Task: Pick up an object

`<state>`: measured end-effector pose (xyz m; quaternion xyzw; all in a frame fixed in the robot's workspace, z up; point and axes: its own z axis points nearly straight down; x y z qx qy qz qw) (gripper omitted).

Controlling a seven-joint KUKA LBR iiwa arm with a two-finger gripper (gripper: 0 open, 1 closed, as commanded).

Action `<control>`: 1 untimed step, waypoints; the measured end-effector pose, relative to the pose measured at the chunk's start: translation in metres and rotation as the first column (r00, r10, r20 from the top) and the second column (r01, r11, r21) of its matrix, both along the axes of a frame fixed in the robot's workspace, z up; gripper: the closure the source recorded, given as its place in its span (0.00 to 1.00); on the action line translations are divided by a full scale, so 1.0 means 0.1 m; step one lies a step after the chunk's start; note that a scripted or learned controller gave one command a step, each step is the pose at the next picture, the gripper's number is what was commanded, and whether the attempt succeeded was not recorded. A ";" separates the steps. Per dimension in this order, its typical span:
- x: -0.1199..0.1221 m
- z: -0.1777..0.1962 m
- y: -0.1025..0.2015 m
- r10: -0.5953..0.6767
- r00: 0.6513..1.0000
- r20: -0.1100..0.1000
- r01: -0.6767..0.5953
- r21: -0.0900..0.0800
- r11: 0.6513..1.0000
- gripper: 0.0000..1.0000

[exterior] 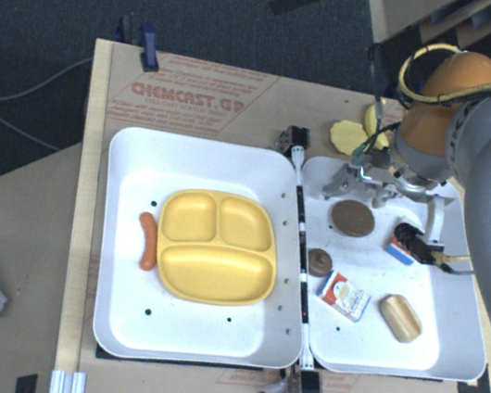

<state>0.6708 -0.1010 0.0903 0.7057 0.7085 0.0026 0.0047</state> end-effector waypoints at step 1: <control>-0.44 -0.06 0.03 -0.005 1.000 -0.016 0.005 0.004 1.000 0.00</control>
